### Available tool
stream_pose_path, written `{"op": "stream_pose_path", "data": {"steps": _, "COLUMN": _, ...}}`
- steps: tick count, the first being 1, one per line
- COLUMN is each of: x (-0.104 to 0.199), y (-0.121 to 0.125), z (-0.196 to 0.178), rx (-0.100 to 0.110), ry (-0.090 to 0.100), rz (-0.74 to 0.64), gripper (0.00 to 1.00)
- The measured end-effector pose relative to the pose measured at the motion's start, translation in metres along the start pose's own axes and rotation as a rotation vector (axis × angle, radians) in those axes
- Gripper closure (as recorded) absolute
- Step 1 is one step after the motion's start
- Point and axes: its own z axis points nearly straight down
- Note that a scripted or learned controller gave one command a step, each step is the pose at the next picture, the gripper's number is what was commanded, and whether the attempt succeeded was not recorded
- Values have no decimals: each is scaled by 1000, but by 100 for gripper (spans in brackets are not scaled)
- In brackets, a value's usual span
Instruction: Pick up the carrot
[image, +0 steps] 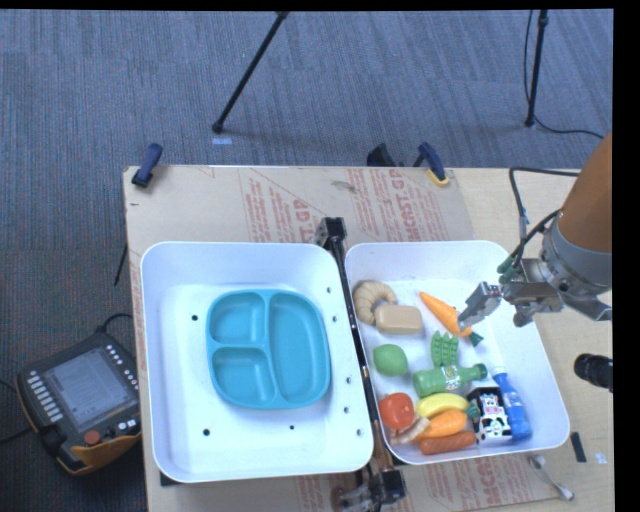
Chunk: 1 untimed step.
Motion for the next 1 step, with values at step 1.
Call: {"op": "stream_pose_path", "data": {"steps": 1, "x": 25, "y": 56, "z": 150, "rx": 2, "ry": 1, "rz": 295, "gripper": 0}}
